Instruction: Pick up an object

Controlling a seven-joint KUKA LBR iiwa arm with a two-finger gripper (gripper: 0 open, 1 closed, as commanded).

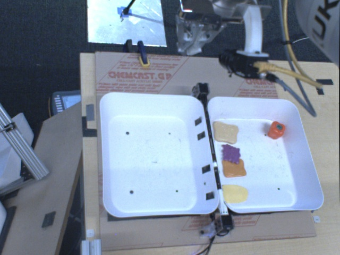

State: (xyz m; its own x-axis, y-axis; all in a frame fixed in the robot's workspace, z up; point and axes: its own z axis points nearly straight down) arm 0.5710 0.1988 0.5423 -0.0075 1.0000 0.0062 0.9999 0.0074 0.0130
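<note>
At the near edge of the bench, a small black clip with trailing wires [220, 226] sits where 2 shallow white plastic bins meet. The right-hand bin [303, 142] holds 5 items: nearest the camera, a pale yellow oval piece [235, 193] lies by the bin's front-left corner; just behind it, a flat orange square [234, 168] touches a small purple lumpy object [230, 152], which partly overlaps its far edge; further back, a tan slice shaped like bread [226, 132] lies close to the dividing wall. A round orange-red object with a pale spot on top [275, 130] sits well apart from the others, near the bin's far-right corner. The left-hand bin [109, 142] shows its bare white floor, marked by a few dark dots. Both bins rest on a brown cardboard sheet printed with red lettering [139, 74], held at its far edge by a yellow-and-blue clamp [142, 54]. Beyond the bench, a shiny square metal plate [126, 14] lies on the dark floor. At the far top of the scene, the grey two-finger gripper [192, 41] hangs above the cardboard, well clear of both bins; whether its jaws are open or closed cannot be told from here
</note>
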